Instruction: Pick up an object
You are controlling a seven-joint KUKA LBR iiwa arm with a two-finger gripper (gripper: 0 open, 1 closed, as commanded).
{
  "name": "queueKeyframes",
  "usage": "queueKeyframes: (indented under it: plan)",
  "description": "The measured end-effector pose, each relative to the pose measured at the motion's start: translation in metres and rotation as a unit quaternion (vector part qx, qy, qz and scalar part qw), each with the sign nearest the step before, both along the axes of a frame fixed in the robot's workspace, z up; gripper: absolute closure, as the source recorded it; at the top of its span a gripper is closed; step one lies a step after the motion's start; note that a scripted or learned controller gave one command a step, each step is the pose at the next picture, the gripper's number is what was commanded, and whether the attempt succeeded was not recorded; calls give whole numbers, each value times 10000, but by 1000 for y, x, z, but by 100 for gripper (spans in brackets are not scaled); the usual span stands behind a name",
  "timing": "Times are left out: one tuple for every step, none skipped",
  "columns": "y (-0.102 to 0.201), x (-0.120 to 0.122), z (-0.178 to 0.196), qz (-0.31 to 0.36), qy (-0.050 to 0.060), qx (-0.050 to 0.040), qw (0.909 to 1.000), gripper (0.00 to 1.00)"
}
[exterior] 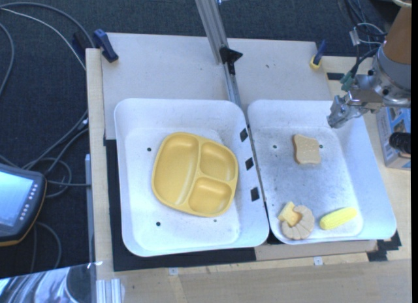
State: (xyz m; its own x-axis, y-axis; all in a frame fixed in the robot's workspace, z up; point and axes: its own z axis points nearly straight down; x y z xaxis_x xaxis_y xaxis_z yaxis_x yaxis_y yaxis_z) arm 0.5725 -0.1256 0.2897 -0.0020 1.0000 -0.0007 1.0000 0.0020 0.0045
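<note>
Jaws hover, seemingly empty, above toast.

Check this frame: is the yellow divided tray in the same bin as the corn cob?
No, the yellow tray lies in the left bin, while the corn cob lies in the right bin.

Open floor between bread, corn

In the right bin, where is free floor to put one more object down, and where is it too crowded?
In the right bin, the middle floor is bare, between the bread slice above and the cookie and corn cob below. The front edge is crowded. The end effector hangs over the upper right corner.
</note>
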Motion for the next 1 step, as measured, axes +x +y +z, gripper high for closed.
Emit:
queueKeyframes:
  plan:
    - [42, 5, -11, 14, 30, 15, 10000, 100]
